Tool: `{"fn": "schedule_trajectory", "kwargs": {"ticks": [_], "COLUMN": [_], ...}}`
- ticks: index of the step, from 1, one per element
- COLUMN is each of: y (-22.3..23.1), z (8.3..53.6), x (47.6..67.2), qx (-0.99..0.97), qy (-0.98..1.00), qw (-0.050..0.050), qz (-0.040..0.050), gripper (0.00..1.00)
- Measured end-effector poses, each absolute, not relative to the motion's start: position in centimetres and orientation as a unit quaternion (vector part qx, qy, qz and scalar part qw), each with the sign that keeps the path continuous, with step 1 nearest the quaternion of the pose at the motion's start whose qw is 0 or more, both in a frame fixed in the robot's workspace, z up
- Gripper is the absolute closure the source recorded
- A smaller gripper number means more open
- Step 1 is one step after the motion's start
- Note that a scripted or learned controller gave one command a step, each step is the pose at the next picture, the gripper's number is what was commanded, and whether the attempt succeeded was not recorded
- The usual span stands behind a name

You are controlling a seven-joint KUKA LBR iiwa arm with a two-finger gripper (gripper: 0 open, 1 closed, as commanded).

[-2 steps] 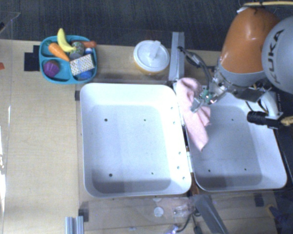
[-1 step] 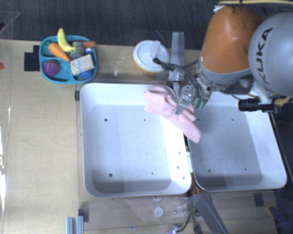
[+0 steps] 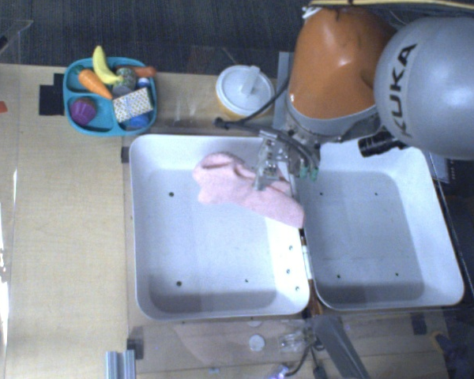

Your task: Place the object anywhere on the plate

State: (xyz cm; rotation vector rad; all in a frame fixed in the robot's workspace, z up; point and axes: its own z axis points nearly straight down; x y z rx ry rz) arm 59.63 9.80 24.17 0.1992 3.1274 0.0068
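Gripper low over the pink cloth at the back of the left bin.

Far to the gripper's left, on the bench beyond the bins, you have a blue divided plate (image 3: 104, 97) holding a toy banana (image 3: 103, 67), a toy carrot (image 3: 93, 83), a purple piece (image 3: 83, 111) and a checked block (image 3: 133, 105). Nearer, just up and left of the gripper, stands a white lidded cup (image 3: 244, 90). Below it is the left bin (image 3: 182, 275), where a pink cloth (image 3: 245, 189) lies crumpled by the back wall, spreading from the gripper's left to just under and right of it. The gripper (image 3: 273, 164) hangs at the cloth's upper edge, and you cannot tell how far apart its tips stand or whether they pinch the fabric. The right bin (image 3: 379, 251) lies to its right, under the grey and orange arm (image 3: 363, 61).
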Motion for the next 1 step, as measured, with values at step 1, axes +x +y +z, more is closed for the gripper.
{"fn": "schedule_trajectory", "kwargs": {"ticks": [1], "y": [14.74], "z": [24.47], "x": [59.41], "qx": [0.002], "qy": [1.000], "qw": [0.005], "qz": [0.0023], "gripper": [1.00]}}
